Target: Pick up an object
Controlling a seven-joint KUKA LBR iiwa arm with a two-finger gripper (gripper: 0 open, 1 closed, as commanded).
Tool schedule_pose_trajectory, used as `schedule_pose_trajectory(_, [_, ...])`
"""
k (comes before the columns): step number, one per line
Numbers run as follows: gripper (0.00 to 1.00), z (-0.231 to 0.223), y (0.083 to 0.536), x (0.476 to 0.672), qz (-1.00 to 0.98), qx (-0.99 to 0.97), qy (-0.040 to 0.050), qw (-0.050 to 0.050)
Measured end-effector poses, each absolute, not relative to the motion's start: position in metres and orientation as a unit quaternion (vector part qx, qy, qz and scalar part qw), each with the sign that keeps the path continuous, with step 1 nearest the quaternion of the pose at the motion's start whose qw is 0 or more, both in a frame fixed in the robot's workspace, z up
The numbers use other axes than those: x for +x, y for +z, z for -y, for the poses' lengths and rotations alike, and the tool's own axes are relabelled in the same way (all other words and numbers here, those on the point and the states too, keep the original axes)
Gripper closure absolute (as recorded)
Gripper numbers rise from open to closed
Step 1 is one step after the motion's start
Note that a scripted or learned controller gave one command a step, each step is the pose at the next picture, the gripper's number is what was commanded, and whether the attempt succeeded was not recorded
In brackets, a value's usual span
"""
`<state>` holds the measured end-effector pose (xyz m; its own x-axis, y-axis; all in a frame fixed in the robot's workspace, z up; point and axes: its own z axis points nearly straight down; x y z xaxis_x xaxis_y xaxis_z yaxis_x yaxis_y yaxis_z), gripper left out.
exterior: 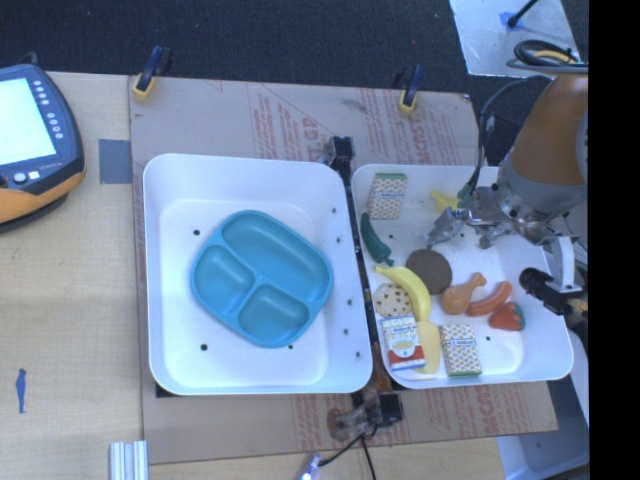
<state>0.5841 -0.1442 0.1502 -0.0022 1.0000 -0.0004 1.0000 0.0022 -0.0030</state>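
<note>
The right white bin (540, 360) holds several toy foods. Among them are a yellow banana (408, 286), a brown disc (429, 268), a tan drumstick (463, 293), an orange sausage (488, 299) and a red piece (508, 316). There is also a cookie (392, 300), a green pod (375, 238) and three small boxes (387, 195) (401, 343) (460, 350). My gripper (470, 230) hangs over the bin's upper right part, just above and right of the brown disc. It is open, its fingers spread with nothing between them. A small yellow piece (443, 200) lies beside its left finger.
The left white bin (170, 268) holds a blue divided plate (262, 278). A teach pendant (25, 138) lies on the bench at far left. Blue-and-yellow clamps (148, 73) (408, 86) pin the cardboard at the back. The grey and orange arm (550, 148) covers the right bin's upper right corner.
</note>
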Motion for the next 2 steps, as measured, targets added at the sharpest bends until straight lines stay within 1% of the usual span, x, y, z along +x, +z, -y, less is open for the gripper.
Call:
schedule_pose_trajectory(1, [0.00,0.112,0.091,0.550,0.709,-0.705,0.0021,0.002])
schedule_pose_trajectory(2, [0.00,0.108,0.091,0.521,0.709,-0.705,0.0018,0.001])
